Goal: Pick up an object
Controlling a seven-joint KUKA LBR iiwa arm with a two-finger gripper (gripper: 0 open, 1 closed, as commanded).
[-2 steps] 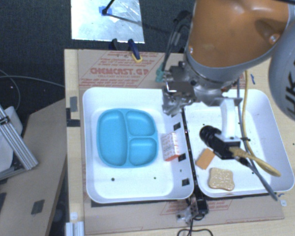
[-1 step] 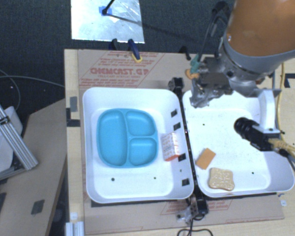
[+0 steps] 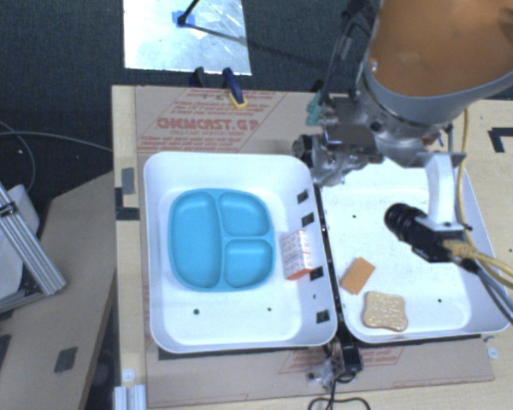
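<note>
The candidates for picking lie in the 2 bins. In the right bin (image 3: 487,306), an orange cracker-like square (image 3: 357,275) sits flat near the left wall, and just below it, toward 5 o'clock, lies a tan toast-shaped piece (image 3: 384,311) with a bumpy, crumbly-looking surface and rounded corners. Both rest well apart from the gripper (image 3: 335,162), which sits at about 11 o'clock from them, up at the top left corner of that bin over the divide between the 2 bins. Whether its jaws are apart or together cannot be told: the metal body hides them, and nothing shows between them.

In the left bin (image 3: 158,229), a small packet (image 3: 296,254) with red and white print lies near the right wall. At 9 o'clock from it, touching or nearly so, sits a smooth blue plate (image 3: 221,238) with rounded edges, moulded into 3 compartments.

Both bins are glossy white plastic, shallow, with rounded corners. A black cylindrical part (image 3: 415,227) hangs below the arm's white bracket over the right bin. The bins rest on printed brown cardboard (image 3: 205,118).
</note>
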